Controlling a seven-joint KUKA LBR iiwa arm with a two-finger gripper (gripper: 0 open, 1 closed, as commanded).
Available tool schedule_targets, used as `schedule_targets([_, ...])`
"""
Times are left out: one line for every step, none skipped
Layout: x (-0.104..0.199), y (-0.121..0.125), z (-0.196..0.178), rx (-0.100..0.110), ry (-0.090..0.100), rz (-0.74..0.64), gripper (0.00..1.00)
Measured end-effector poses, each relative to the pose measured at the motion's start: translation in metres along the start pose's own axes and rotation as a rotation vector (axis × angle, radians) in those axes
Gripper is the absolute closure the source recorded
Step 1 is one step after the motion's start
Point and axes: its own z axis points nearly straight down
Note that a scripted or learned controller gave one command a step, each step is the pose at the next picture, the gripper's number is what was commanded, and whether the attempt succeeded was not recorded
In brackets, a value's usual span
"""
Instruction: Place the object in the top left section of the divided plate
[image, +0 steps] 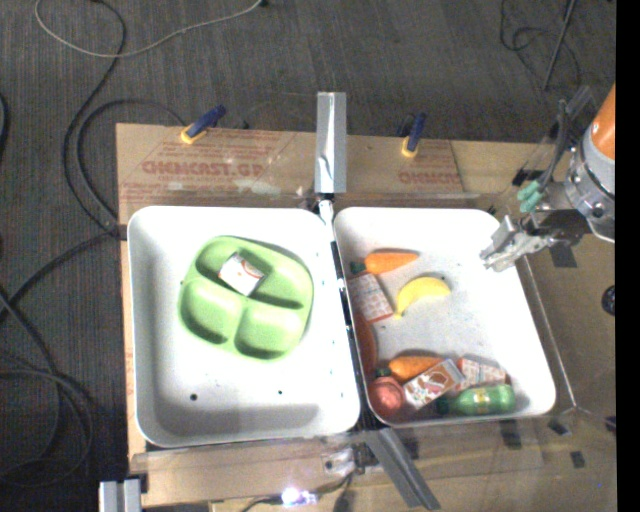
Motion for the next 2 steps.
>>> schedule_targets([-0.0582, 0.0405, -0.0273, 0.001, 0.0, -0.069, 1.0])
schedule_targets([-0.0498, 0.035, -0.0276, 0.001, 0.0, -0.071, 1.0])
